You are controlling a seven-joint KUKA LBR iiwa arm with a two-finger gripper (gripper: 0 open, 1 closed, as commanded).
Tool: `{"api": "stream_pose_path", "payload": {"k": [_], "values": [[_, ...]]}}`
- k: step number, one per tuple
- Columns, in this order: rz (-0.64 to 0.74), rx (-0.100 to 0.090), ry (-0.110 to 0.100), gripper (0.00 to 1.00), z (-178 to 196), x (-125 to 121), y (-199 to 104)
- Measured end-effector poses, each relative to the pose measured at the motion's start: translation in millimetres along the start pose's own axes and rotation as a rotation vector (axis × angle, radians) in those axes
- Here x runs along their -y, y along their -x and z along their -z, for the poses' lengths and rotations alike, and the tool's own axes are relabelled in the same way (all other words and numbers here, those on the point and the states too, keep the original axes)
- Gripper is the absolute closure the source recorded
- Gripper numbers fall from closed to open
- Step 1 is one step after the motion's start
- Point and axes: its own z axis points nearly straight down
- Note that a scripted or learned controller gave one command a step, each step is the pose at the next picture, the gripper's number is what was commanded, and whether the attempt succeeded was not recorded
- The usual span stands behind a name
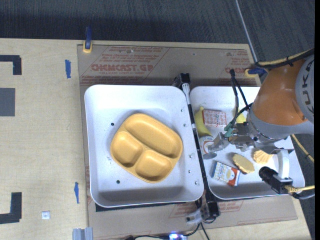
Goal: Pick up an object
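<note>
Jaws low over the left part of the right bin, near a yellow banana-like piece and a red-printed packet; impossible to tell whether open or closed. Small carton and oval biscuit lying just below. Yellow 3-compartment tray in the left bin on the desk

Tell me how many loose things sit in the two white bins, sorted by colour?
Yellow or tan: 4, the divided tray, a banana-like piece, an oval piece, a piece partly under the arm
Printed packets: 2, one and one
Total: 6
</note>
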Motion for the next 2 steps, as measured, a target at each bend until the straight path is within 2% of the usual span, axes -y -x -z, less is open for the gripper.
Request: {"api": "stream_pose_path", "payload": {"k": [1, 2], "values": [[-0.001, 0.002, 0.003, 0.0, -99, -5, 49], [0.0, 0.0, 0.004, 0.0, -99, 6, 49]]}}
